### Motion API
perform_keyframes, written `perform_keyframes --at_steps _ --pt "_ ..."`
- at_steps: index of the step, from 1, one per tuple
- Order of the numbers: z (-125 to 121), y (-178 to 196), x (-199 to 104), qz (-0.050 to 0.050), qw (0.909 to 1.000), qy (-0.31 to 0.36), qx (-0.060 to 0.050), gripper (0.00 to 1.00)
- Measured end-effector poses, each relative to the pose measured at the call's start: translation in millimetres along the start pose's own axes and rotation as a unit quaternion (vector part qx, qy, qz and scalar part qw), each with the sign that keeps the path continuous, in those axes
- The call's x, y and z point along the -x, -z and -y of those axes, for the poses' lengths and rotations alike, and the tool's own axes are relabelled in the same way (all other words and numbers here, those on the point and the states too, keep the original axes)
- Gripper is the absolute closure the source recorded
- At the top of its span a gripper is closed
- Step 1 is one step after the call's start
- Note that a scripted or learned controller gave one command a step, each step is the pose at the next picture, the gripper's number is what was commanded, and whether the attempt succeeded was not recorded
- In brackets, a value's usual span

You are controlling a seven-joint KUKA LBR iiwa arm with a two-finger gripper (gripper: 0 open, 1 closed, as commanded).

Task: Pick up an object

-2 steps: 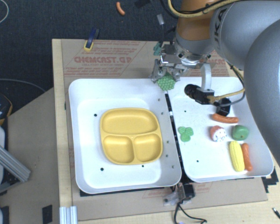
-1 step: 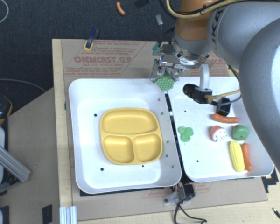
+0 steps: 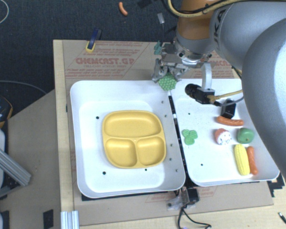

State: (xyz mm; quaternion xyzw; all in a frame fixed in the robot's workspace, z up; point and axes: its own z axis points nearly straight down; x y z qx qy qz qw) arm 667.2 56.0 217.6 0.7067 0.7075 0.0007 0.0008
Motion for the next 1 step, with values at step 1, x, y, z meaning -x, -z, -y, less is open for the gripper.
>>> perform_keyframes --at_steps 1 --pt "8.1 1.5 -10.5 0.000 1.0000 0.000 -0.002 1.00"
